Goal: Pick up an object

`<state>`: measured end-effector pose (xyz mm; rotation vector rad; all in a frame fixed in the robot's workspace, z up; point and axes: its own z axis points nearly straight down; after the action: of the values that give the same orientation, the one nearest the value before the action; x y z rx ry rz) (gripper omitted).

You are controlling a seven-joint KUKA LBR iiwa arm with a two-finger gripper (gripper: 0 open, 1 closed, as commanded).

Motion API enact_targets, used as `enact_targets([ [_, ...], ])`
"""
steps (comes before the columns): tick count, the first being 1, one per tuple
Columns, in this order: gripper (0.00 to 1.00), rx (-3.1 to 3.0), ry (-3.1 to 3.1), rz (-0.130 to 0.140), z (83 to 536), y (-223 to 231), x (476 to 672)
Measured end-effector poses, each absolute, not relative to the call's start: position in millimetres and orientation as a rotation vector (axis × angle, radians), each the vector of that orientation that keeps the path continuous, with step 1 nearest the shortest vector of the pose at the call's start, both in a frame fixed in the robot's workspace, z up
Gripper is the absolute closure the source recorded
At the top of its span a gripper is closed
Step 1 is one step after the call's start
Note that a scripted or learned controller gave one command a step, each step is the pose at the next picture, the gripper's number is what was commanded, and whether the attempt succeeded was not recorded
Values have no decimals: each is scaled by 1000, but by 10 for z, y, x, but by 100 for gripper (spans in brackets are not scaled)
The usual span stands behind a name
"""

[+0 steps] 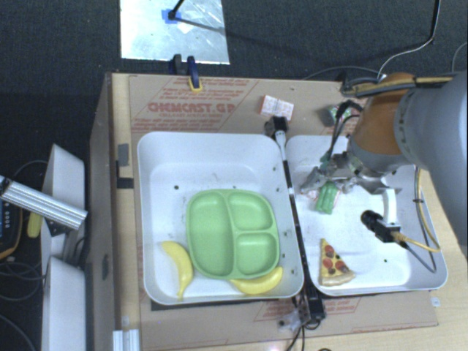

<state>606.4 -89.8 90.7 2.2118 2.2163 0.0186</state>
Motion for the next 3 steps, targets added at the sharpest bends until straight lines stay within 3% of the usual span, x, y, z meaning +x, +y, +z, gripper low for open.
enact_targets([
  [1, 0, 2217, 2224, 3, 1076, -881, 6049],
  [2, 0, 2213, 2223, 10, 900, -865, 6162],
  [3, 0, 2213, 2221, 19, 906, -949, 6155],
])
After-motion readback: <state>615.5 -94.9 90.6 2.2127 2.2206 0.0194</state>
